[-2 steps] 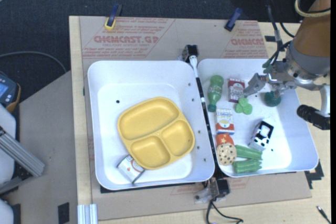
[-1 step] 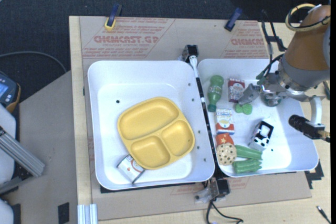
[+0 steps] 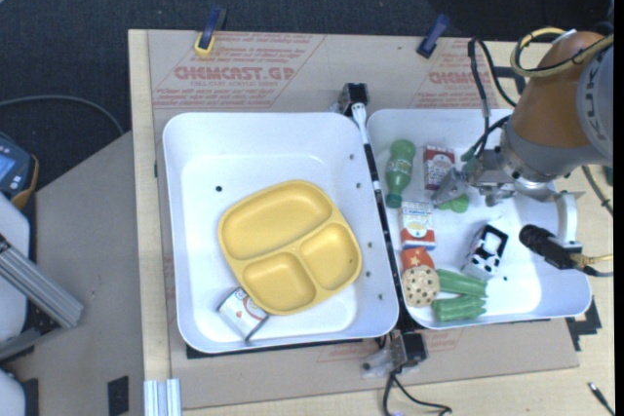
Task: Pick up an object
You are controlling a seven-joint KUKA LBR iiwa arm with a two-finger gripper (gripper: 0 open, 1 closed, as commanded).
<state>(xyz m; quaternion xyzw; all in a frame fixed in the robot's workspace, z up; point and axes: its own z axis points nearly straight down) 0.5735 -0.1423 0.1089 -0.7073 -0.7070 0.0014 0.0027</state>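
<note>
My gripper (image 3: 454,182) hangs over the back half of the right bin (image 3: 552,299). It sits just right of a small red box (image 3: 437,162) and just above a small green piece (image 3: 451,204). A green bottle (image 3: 399,166) lies to its left by the bin wall. Toward the front lie a white and red carton (image 3: 417,222), a red packet (image 3: 416,257), a round speckled cookie (image 3: 420,285), two green cucumber-like pieces (image 3: 458,296) and a black and white cube (image 3: 485,251). I see nothing held between the fingers.
The left bin (image 3: 195,146) holds a yellow divided plate (image 3: 290,245) and a small white carton (image 3: 240,312) at its front. The orange and grey arm (image 3: 556,117) covers the right bin's back right part. Clamps stand on the board's far edge.
</note>
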